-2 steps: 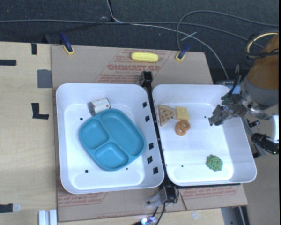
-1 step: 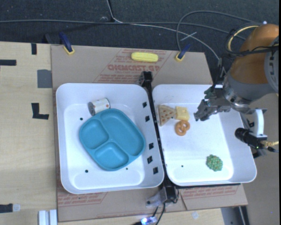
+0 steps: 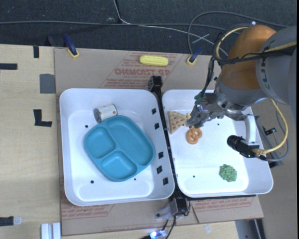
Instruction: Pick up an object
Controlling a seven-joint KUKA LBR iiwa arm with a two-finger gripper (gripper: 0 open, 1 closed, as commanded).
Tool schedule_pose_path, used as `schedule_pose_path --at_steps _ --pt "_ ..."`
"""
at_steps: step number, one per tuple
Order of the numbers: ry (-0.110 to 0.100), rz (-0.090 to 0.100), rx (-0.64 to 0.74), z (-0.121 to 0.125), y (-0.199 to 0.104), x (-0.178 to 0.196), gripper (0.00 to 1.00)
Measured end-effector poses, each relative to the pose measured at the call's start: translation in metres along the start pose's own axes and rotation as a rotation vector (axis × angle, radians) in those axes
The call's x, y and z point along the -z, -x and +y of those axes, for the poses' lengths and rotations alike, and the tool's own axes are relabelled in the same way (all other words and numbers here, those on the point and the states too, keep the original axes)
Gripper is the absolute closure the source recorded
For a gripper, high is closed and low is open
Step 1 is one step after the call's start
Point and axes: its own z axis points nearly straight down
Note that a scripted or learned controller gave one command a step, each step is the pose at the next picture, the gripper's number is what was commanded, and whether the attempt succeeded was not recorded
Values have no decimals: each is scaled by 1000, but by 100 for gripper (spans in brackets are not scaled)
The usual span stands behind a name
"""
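Note:
In the right bin [image 3: 259,185] lie a tan waffle-like wedge [image 3: 176,120] at the left wall, a small brown pretzel [image 3: 193,135] just right of it, and a green broccoli piece [image 3: 228,173] near the front right. My gripper [image 3: 196,117] hangs low over the bin's back left part, right above the pretzel and beside the wedge. Nothing shows between its fingers. The left bin [image 3: 70,133] holds a blue divided plate [image 3: 118,147] and a small white and grey cup [image 3: 105,112] lying on its side behind the plate.
A yellow corn-like object [image 3: 153,60] lies on the cardboard behind the bins. Black clips [image 3: 155,83] join the bins along the middle wall. Cables [image 3: 269,151] and a black fitting hang off the arm over the right bin's right side.

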Motion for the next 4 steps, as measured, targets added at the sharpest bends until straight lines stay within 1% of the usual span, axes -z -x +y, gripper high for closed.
schedule_pose_path --at_steps 1,2,3,4 --pt "2 1 1 9 -52 10 100" --pt "0 -1 -1 13 -105 -2 100" --pt "2 0 0 23 -158 10 100" --pt "0 -2 -3 22 -155 10 0"
